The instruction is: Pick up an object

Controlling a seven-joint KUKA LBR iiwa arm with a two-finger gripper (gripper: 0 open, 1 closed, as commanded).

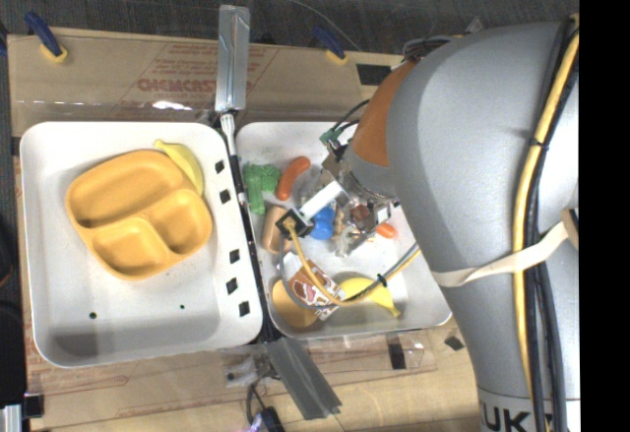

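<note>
Small toys (pixel 295 186) crowd the right white bin (pixel 418 307); end effector (pixel 346 216) hangs among them mid-frame, grip state unclear, likely needing closure then lift

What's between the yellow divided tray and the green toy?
In the camera view: the banana beside the yellow divided tray, then the bins' rims before the green toy.

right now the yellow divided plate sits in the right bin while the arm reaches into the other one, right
Not quite: the camera view shows the yellow divided plate in the left bin. The arm reaches into the right bin, among the small toys.
</note>
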